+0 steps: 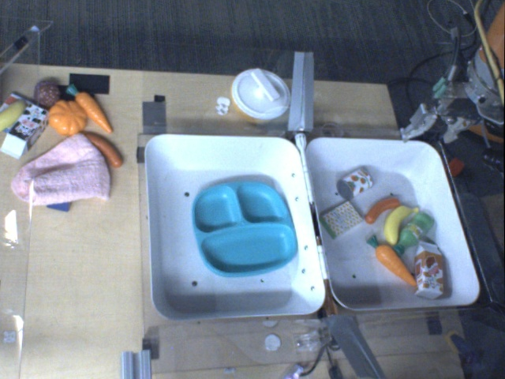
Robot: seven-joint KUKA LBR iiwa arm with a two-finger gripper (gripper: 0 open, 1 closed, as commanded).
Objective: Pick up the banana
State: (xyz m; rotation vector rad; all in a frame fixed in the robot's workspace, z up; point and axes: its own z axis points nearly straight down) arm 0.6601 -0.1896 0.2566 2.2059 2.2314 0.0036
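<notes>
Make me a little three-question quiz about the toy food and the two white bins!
1. True or false: the banana lies in the left bin.
2. Which thing sits in the left bin? A) blue tray B) pink cloth C) white lid
3. Fill in: the orange toy nearest the banana's lower end is a ____.

Key: 1 false, it lies in the right bin; 2 A; 3 carrot.

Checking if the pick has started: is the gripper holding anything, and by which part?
Nothing is held. The gripper is outside the right bin's top corner, and the banana lies in the bin.
</notes>
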